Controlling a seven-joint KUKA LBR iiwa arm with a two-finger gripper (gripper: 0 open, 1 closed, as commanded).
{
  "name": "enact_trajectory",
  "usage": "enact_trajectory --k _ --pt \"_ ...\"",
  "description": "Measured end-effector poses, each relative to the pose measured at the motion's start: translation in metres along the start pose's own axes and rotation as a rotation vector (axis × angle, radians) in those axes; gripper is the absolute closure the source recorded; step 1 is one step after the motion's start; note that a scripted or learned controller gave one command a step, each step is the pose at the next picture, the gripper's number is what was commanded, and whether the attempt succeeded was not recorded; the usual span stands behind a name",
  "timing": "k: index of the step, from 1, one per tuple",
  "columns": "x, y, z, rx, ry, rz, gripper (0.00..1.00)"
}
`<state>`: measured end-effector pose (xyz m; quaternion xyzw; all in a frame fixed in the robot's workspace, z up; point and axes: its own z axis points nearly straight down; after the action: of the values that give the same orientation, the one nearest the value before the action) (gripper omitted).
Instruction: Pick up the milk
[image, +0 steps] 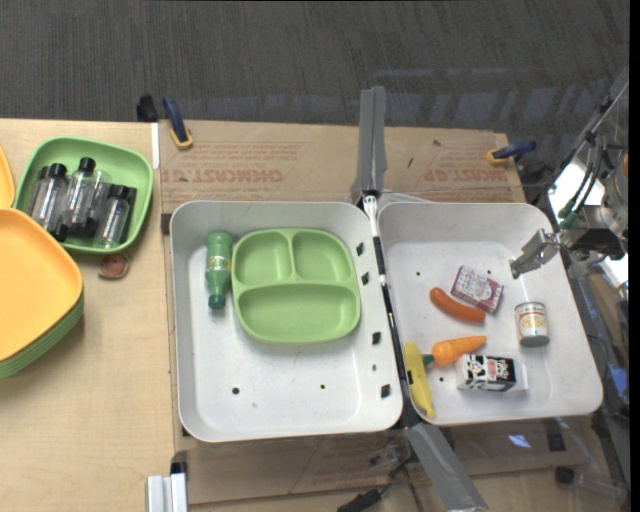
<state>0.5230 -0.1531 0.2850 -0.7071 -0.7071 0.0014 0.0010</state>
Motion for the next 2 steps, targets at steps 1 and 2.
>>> enact_trajectory --k 1,2 --pt "-0.006 0.062 0.122 -0.001 0.0 -0.064 0.0" --pt "0.004 0.091 0.193 -0.003 0.0 -0.404 0.0"
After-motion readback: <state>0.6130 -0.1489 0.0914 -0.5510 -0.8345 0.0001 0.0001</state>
